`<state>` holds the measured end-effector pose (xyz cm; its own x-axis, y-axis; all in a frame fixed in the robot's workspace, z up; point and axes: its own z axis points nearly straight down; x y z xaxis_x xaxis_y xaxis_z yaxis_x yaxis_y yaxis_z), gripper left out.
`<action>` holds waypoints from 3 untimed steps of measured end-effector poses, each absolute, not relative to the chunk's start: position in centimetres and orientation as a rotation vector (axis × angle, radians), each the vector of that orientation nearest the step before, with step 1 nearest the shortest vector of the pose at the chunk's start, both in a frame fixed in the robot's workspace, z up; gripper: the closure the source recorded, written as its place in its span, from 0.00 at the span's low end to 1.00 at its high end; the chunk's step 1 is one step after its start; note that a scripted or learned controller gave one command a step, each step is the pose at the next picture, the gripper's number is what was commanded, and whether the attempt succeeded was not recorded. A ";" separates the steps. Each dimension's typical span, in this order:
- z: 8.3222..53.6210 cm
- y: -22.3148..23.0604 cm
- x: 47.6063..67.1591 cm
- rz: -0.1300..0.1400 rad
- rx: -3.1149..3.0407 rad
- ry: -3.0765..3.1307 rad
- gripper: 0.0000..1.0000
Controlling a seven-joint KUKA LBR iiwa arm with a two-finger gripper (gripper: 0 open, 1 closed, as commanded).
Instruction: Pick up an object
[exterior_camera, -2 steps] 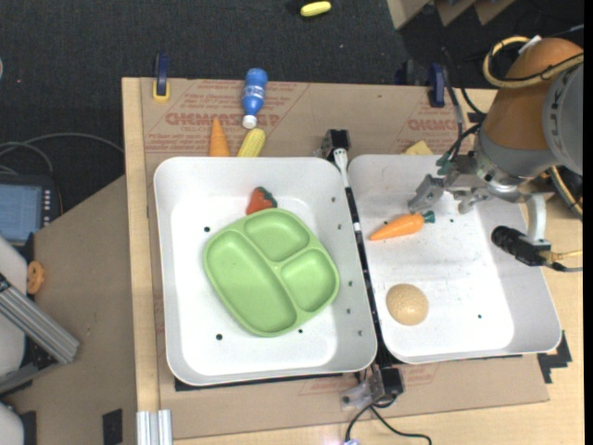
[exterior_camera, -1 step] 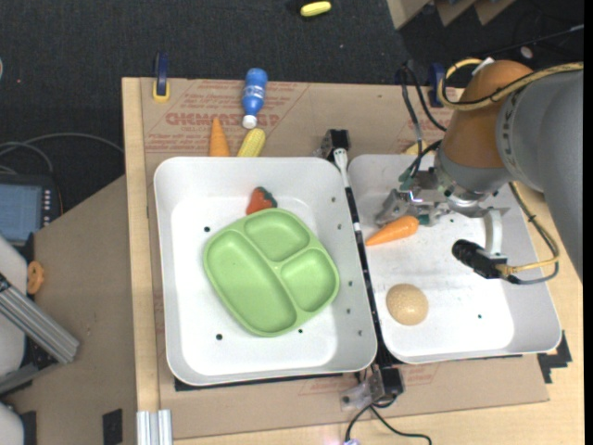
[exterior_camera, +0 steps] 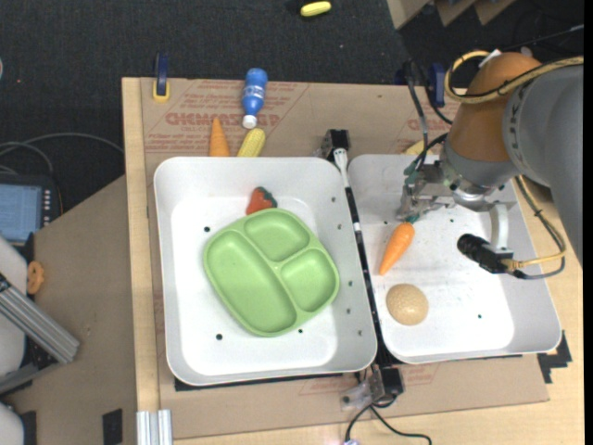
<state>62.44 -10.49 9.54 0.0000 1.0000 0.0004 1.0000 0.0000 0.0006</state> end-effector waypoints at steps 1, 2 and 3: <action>23.3 -16.6 63.8 0.010 2.214 2.204 1.00; 19.4 -15.1 57.3 -0.007 2.229 2.225 1.00; 19.6 -15.2 57.7 -0.001 2.222 2.221 0.00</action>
